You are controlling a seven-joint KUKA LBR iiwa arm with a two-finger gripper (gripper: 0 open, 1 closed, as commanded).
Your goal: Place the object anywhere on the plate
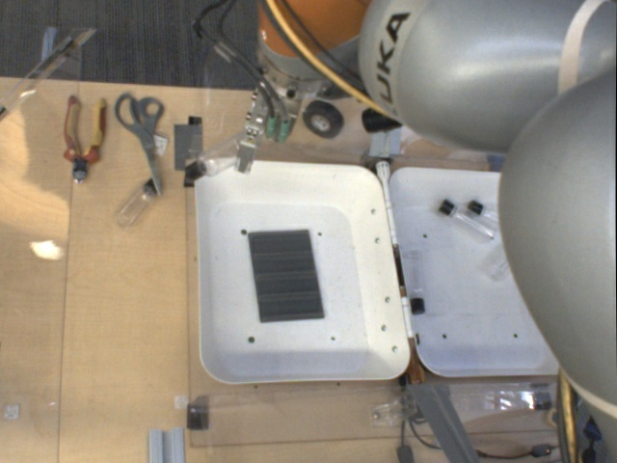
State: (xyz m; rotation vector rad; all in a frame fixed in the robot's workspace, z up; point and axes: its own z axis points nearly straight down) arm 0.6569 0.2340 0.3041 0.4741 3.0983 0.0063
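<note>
1. The tool (247, 150) hangs over the far left corner of the left bin (222, 355), below the arm (463, 56). Whether it is spread or pressed together cannot be told, and nothing is visibly pinched in it.
2. The plate (285, 275), a dark ribbed slab, lies flat in the middle of the left bin, nothing on it.
3. The likely object is one of two small capped tubes (448, 207) lying in the right bin (463, 355), close together near its far edge. Which one is meant cannot be told.
4. Judgement: the pick is not yet done. The tool should cross to the right bin, come down square over one tube clear of its neighbour, and close across its narrow side.
5. Risk: a clear, round tube may roll or slip. Lift slowly.
6. Scissors (145, 123) and pliers (82, 133) lie on the counter (96, 336), well apart from the work.
</note>
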